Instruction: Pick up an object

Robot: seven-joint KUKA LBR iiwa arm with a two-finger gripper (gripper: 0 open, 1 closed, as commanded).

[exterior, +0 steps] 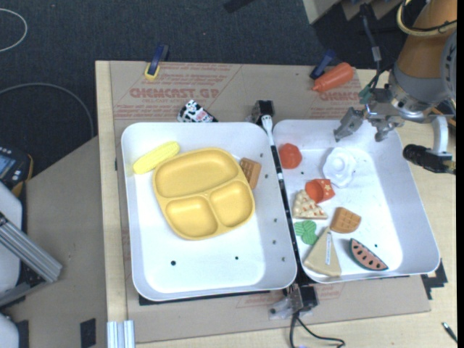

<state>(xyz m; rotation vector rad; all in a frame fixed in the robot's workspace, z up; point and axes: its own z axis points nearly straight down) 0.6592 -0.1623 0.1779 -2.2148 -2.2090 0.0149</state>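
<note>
We see the gripper [365, 125] at the 1 o'clock part of the view, hanging over the far rim of the right bin [406, 194]. Its two fingers [346, 125] are spread apart with nothing between them. Above it rises the arm [428, 49] with its orange band, coming in from 2 o'clock.

Just toward 7 o'clock from the gripper, inside the right bin, lies a white lumpy object [341, 165], apart from the fingers. At 9 o'clock from that sits a red round piece [290, 155]. Further toward 6 o'clock we find a red toy [320, 190], a waffle wedge [307, 206], a brown waffle piece [345, 220], a green leafy piece [305, 231], a sandwich wedge [323, 256] and a watermelon slice [368, 256].

The left bin [210, 274] lies touching the right one along its side. It holds a yellow divided plate [204, 192], with a yellow corn cob [155, 157] at its 10 o'clock and a brown cracker [251, 172] at its 3 o'clock edge.

On the board beyond the bins, an orange clamp [333, 77] sits at 11 o'clock from the gripper.
</note>
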